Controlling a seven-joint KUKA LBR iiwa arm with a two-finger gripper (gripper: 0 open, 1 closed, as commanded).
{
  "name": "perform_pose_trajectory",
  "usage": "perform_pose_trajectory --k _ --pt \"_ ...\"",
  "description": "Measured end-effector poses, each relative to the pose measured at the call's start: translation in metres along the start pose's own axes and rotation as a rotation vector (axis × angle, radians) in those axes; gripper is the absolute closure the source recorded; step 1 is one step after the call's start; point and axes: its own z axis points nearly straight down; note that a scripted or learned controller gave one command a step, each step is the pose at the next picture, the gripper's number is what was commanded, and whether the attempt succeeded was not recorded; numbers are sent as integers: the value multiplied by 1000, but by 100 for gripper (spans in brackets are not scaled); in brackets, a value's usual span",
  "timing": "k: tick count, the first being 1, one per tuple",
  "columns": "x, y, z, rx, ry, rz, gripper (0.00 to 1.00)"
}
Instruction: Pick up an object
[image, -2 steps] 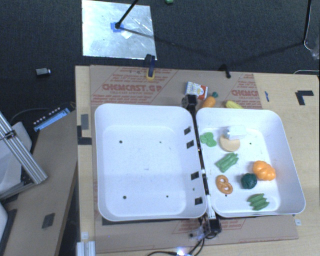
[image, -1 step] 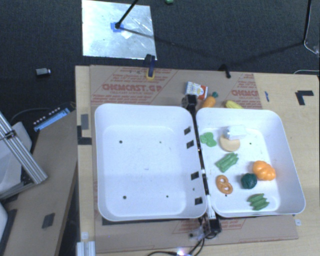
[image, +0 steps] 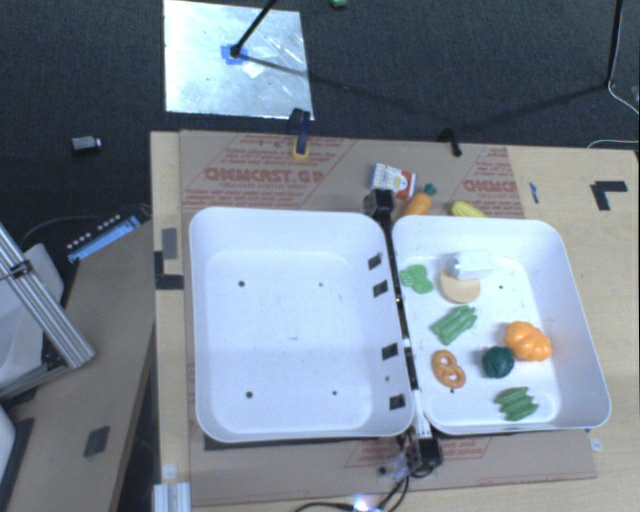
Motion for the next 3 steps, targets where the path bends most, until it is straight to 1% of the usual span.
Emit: perform_pose_trajectory --k 1,2,3 --pt "0 0 -18 -1 -1 0 100" --pt "0 0 -26 0 0 -1 100" --pt "0 0 -26 1 0 -1 100"
